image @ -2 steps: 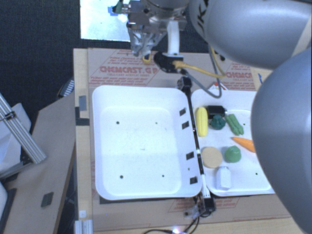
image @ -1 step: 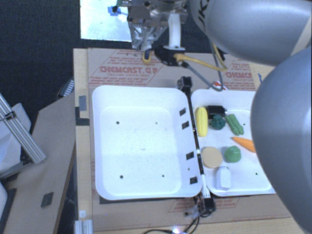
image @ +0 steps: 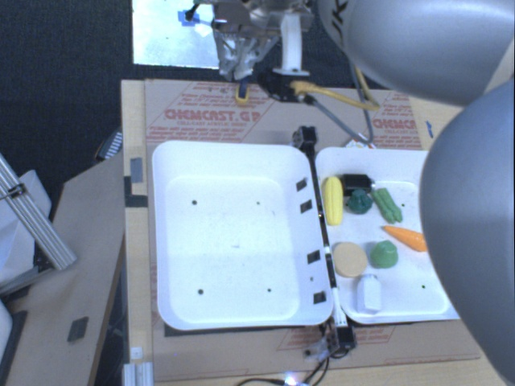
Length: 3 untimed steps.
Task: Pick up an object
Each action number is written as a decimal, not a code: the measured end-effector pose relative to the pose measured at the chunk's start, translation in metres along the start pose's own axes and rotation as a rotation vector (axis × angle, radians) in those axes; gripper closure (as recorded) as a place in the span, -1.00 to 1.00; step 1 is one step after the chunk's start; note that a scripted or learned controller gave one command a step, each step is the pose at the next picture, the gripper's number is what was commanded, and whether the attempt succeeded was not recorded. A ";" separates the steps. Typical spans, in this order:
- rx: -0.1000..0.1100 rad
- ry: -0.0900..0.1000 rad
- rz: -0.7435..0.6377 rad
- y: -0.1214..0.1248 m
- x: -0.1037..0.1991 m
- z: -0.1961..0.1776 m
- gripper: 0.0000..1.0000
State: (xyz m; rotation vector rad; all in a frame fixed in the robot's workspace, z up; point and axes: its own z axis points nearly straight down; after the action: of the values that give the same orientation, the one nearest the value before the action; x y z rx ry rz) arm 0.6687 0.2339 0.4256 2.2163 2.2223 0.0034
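Observation:
The right bin (image: 420, 289) holds several small items: a yellow corn-like piece (image: 332, 199), a black block (image: 355, 183), a teal lump (image: 359, 203), a green pickle shape (image: 388, 203), an orange carrot (image: 405, 237), a green round piece (image: 384, 254), a tan disc (image: 350, 259) and a white bottle (image: 369, 293). My gripper (image: 239, 64) hangs high at the top of the view, over the cardboard behind the left bin (image: 233, 244), far from all these items. Nothing is visibly held in it.
A small yellow piece (image: 241, 96) lies on the cardboard just under the gripper. A yellow cable (image: 334, 95) trails to the right. The big grey arm (image: 471, 215) covers the right bin's right side. A black divider (image: 318, 223) with clips runs between the bins.

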 end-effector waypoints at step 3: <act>0.001 0.000 0.000 0.000 0.000 0.007 1.00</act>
State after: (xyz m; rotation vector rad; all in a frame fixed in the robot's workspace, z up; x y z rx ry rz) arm 0.6686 0.2340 0.4184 2.2163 2.2229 0.0028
